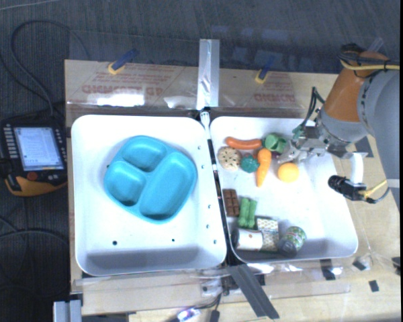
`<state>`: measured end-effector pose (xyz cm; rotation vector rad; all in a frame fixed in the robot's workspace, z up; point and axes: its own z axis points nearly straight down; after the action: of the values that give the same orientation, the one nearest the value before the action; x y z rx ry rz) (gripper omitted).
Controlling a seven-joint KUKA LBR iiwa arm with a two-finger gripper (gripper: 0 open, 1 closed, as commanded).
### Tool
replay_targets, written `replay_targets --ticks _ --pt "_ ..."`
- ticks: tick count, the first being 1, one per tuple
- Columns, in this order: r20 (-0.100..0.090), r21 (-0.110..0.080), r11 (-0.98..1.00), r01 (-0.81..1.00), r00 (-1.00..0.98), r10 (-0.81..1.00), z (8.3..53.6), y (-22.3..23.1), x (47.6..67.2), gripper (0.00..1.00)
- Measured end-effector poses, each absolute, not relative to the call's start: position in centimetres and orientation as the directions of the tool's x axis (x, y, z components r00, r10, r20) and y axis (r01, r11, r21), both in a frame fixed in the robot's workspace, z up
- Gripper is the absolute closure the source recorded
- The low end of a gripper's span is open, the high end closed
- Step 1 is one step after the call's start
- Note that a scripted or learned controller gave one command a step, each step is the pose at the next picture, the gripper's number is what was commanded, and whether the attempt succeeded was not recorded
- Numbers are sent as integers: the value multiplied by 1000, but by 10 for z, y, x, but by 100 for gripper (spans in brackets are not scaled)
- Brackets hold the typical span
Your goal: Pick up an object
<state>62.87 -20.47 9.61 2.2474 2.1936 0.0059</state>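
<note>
A: Jaws status?

B: Can't tell whether spread or pressed together, too blurred and small from above. Nothing visibly pinched. Hanging over the right bin (342, 228), upper part, toward 1 o'clock of the bin's centre.

A: Nearest object?

B: Yellow-orange ball (289, 172), just beside the jaws at 7 o'clock, lying on the bin floor. Can't tell if touching. Green rounded piece (275, 141) near at 9 o'clock.

A: Further out?

B: Carrot (262, 167) at 8 o'clock, tip pointing to 6, next to the ball. Small teal piece (248, 163) touching the carrot's 9 o'clock side. Tan round biscuit (228, 157) beyond that, near the bin's left wall. Orange sausage (244, 142) lying crosswise above the biscuit, at 12 from it.

A: Lower half of that bin?

B: Brown chocolate bar (230, 202) and green block (247, 213) side by side at 7 o'clock of the bin's centre. Below those, patterned white box (258, 237) and a mottled round object (293, 237) along the bottom wall.

A: Arm?

B: Entering from 3 o'clock; orange band (346, 89) at 1 o'clock from the jaws. Black cylinder (344, 185) sticking out of the arm at 4 o'clock.

A: Left bin?

B: Left bin (80, 200) carrying a blue three-part plate (151, 176), well apart from the jaws at 9 o'clock. Both bins on the brown surface (121, 79). Handheld screen unit (30, 154) on the floor at far 9 o'clock.
</note>
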Motion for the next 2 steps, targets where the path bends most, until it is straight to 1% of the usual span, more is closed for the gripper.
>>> replay_targets --ticks 1,2 --pt "0 -8 -121 993 121 993 169 -155 581 100" --pt "-3 -6 -165 986 165 986 197 -217 648 100"
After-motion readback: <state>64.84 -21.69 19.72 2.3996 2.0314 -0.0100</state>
